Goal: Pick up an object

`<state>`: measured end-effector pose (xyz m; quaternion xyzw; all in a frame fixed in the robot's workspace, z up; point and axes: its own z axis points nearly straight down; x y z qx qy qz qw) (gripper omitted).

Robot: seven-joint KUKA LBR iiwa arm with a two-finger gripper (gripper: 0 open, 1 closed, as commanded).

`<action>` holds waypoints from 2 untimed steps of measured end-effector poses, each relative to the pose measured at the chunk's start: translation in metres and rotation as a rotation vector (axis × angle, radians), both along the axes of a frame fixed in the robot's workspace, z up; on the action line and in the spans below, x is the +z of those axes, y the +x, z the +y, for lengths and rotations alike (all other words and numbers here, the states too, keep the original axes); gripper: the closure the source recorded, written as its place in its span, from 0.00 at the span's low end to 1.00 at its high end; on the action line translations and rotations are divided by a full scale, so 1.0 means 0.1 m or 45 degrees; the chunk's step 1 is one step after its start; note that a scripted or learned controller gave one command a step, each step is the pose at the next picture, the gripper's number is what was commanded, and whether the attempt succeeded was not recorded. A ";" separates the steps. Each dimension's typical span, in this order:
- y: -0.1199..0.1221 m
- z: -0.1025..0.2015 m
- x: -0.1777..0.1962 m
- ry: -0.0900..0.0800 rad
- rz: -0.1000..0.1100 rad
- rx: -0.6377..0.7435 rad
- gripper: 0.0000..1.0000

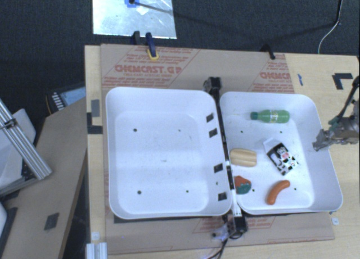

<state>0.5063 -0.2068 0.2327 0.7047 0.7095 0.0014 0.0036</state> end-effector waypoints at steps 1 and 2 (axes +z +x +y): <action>-0.18 0.81 0.91 0.005 -0.006 0.008 1.00; 0.66 1.63 2.09 0.004 -0.017 0.012 1.00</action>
